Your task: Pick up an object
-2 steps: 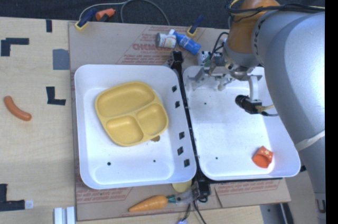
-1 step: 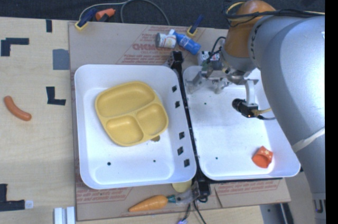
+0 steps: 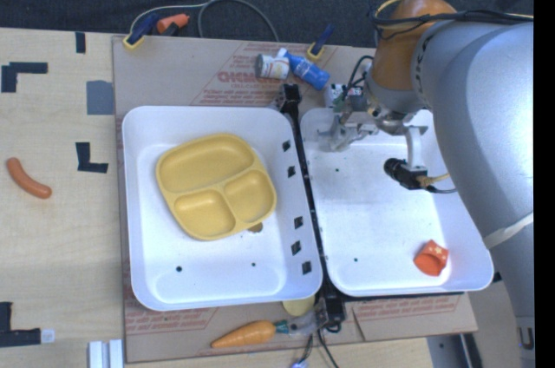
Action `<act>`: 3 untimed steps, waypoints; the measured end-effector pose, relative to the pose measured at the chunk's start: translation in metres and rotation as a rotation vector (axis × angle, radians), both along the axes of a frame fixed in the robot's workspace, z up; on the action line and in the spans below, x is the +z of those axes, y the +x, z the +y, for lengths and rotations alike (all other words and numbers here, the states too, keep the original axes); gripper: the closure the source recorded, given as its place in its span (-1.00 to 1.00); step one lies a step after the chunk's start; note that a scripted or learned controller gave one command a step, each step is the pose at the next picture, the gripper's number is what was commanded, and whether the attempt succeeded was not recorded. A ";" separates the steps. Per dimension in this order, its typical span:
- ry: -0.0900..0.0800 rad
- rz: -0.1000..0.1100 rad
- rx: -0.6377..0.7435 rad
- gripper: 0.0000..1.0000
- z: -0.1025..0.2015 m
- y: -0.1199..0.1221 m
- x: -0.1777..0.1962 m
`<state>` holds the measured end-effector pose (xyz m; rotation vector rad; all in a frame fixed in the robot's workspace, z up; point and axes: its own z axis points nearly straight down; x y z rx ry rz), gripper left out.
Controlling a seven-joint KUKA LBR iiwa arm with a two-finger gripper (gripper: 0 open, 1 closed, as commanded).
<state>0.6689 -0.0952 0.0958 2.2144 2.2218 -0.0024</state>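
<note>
Over right bin's [image 3: 460, 275] far-left corner: tool [image 3: 340, 132] low, holding nothing visible; finger spread unclear.

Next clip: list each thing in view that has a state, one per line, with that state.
Gripper: low over the right bin's far left corner, nothing seen between its fingers.
Yellow divided plate: flat in the left bin, right side up.
Orange object: lying in the right bin, near corner, untouched.
Toy carrot: on the cardboard, outside the bins.
Toy sausage: on the bench, far left.

Orange object [image 3: 431, 258] — right bin's [image 3: 381, 275] near corner
</note>
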 end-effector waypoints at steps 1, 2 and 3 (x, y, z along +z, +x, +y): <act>-0.001 0.001 0.000 -1.00 0.000 0.000 -0.001; 0.001 -0.002 -0.002 -1.00 0.001 -0.018 -0.010; 0.004 0.000 -0.002 -1.00 -0.014 0.001 -0.010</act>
